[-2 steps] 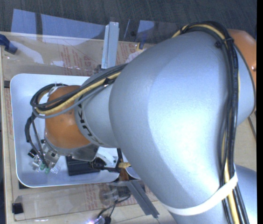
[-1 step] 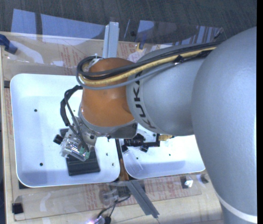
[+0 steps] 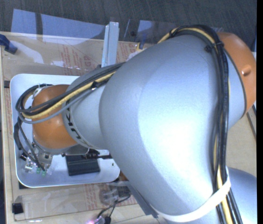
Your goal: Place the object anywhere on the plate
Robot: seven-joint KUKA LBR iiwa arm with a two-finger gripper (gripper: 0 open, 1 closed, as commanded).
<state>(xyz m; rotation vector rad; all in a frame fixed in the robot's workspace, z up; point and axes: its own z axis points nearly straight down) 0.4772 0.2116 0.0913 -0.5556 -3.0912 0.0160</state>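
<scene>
Grey arm [image 3: 169, 125] stretches leftward over white bin [image 3: 17, 85].

The arm [image 3: 169, 125] is a fat, smooth shell of pale grey, rounded like a bent tube. Just above the claw [image 3: 36, 164] sits a glossy orange band [image 3: 52, 125], and a second orange cap [image 3: 241, 73] bulges at the arm's far end, well away from the claw. A bundle of black and yellow cables [image 3: 89, 85] runs along the shell and loops around the orange band. Dark lettering [image 3: 75, 130] marks the grey collar beside that band, too blurred to read.
</scene>
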